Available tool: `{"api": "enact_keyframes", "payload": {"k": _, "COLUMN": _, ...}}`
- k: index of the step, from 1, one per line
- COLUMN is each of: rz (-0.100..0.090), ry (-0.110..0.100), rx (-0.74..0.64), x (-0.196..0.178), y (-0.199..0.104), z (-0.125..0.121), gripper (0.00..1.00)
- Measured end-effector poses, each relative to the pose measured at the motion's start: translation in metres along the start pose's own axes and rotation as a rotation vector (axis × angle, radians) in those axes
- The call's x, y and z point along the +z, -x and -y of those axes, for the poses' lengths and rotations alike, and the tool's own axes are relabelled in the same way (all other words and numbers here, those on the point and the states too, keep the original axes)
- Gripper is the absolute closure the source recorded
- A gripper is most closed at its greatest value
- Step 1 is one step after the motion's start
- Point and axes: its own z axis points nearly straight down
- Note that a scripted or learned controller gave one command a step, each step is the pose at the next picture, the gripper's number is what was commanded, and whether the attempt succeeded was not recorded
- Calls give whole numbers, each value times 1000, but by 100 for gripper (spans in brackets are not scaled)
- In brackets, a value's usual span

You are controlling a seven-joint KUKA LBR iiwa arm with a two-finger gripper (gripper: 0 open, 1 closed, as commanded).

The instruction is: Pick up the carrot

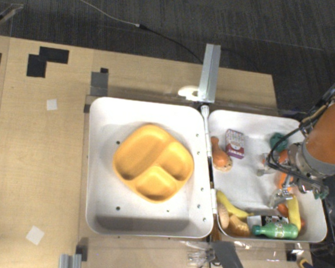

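The carrot (219,155), orange and tapered with its thin end pointing away, lies against the left wall of the right bin (256,122). My gripper (283,188) hangs over that bin's right side, under the grey wrist and its orange band (332,139), well to the right of the carrot. A small orange piece (282,179) shows right at the gripper; I cannot tell what it is or whether it is held.
The right bin also holds a white and purple packet (235,143), a teal item (277,140), a banana (233,206), a yellow item (294,210) and a green bottle (275,230). A yellow divided plate (153,161) lies in the left bin (96,212).
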Motion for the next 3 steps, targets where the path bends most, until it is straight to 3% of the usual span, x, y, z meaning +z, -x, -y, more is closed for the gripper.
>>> {"api": "enact_keyframes", "payload": {"k": 1, "rz": 10, "ry": -4, "rx": -4, "x": -14, "y": 4, "z": 0, "gripper": 100}}
{"api": "enact_keyframes", "payload": {"k": 2, "rz": 3, "ry": 1, "rx": -420, "x": -114, "y": -2, "z": -84, "gripper": 100}}
{"api": "enact_keyframes", "payload": {"k": 3, "rz": -3, "ry": 4, "rx": -766, "x": -100, "y": 1, "z": -18, "gripper": 100}}
